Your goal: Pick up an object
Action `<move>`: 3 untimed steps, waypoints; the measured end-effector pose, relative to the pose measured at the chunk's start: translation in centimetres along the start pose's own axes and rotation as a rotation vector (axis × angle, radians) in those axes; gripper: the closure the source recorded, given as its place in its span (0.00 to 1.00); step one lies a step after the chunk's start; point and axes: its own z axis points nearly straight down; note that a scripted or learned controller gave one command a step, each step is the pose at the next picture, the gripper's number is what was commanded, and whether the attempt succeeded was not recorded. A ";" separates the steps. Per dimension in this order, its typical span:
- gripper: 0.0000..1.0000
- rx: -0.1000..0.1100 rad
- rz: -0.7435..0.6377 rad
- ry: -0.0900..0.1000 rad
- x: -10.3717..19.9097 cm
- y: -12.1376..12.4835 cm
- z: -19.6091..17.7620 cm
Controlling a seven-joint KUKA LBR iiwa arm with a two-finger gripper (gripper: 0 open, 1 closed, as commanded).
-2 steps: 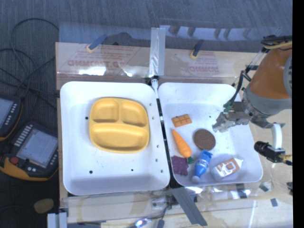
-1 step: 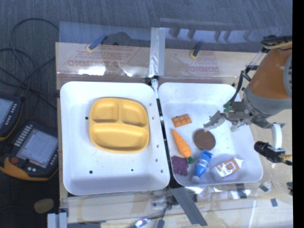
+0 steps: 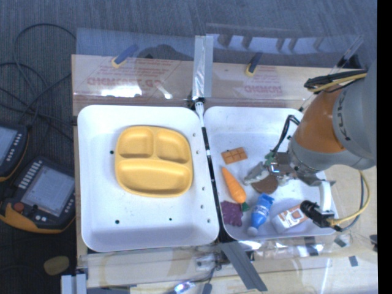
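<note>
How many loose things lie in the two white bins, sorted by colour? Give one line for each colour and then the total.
Yellow: 1, the divided plate in the left bin.
Orange: 2, the carrot and the waffle piece.
Purple: 1, the grapes.
Blue: 1, the bottle.
White: 1, the small carton.
Brown: 1, the piece under the pincer.
Total: 7

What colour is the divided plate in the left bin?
Yellow: the divided plate shows plainly in the camera view.
</note>
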 end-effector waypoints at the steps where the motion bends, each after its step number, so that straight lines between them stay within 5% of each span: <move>1: 0.00 0.002 -0.272 -0.001 -2.8 1.3 -4.0; 2: 0.00 -0.009 -0.327 -0.006 0.9 0.5 0.3; 3: 1.00 -0.011 -0.327 -0.003 1.0 0.5 -0.6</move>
